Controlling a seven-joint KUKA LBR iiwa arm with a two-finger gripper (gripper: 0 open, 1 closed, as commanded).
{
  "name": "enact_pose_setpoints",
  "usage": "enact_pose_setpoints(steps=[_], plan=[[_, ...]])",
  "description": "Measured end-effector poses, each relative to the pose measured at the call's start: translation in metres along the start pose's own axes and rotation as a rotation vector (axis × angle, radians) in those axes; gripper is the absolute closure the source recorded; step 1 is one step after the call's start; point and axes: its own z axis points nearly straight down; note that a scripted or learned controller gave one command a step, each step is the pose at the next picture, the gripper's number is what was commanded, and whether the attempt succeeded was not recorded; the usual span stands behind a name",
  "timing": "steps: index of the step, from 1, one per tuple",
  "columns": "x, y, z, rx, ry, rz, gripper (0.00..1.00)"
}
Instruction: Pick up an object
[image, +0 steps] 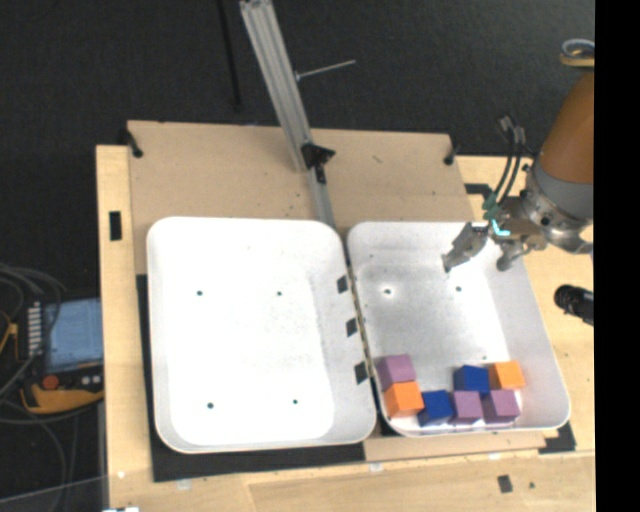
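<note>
Several small blocks lie along the near edge of the right bin (430, 320): a purple block (396, 368) with an orange block (404, 397) just in front of it, a blue block (436, 406), another purple block (467, 405), a second blue block (472, 379), an orange block (508, 375) and a third purple block (502, 404). My gripper (486, 250) hangs over the far right part of that bin, well away from the blocks. Its fingers (458, 252) are spread open with nothing between them.
The left bin (250, 330) sits beside the right one, with small clips along the shared edge. A slanted metal pole (285, 90) rises from behind the bins. Cables and a blue box (75, 335) lie off the bench at the left.
</note>
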Motion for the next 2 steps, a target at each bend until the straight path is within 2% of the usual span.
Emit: enact_pose_setpoints(steps=[1, 2], plan=[[0.000, 0.001, -0.002, -0.005, 0.000, 0.000, 0.00], [-0.007, -0.007, 0.054, 0.001, -0.003, 0.004, 0.00]])
